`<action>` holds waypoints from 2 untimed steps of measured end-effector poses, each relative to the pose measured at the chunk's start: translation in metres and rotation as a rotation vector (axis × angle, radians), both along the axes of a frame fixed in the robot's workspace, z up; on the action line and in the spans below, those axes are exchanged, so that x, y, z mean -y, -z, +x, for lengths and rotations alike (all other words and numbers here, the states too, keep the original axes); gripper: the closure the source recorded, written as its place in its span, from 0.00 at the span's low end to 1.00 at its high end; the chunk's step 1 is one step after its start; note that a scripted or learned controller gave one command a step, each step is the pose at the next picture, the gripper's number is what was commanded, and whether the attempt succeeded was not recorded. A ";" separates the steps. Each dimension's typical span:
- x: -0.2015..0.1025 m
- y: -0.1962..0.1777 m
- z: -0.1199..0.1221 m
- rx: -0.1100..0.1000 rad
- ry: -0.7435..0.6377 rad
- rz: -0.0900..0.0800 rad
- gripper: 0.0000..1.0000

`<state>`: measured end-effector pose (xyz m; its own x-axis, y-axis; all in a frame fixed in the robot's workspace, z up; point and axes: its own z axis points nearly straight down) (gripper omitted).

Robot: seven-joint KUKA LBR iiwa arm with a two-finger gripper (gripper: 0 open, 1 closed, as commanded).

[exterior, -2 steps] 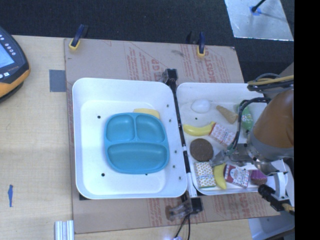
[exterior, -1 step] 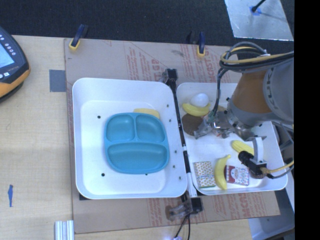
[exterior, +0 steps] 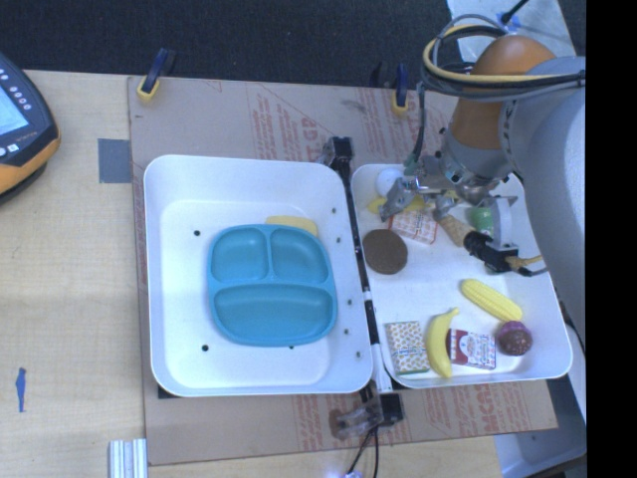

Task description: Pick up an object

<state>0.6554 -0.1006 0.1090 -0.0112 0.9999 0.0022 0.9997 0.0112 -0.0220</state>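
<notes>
Nearest you, front of the right white bin [exterior: 557, 361]: yellow plastic banana [exterior: 440, 343], small printed carton [exterior: 406, 348], red-and-white packet [exterior: 472, 350], dark red round fruit [exterior: 515, 339]. Gripper [exterior: 423, 189] sits low over the cluttered back corner, above a printed card packet [exterior: 416, 227], just behind the brown round disc [exterior: 385, 251]. Can't tell whether the claw is spread or closed, or has anything. Risk: crowded items, so you may pinch two or snag the bin wall. Items under the wrist are hidden; a yellow piece [exterior: 292, 225] is half covered by the blue divided tray [exterior: 272, 285].
</notes>
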 end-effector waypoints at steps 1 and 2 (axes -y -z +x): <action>-0.005 0.015 -0.098 0.020 0.010 -0.001 0.00; 0.010 0.015 -0.035 0.024 0.005 -0.002 0.00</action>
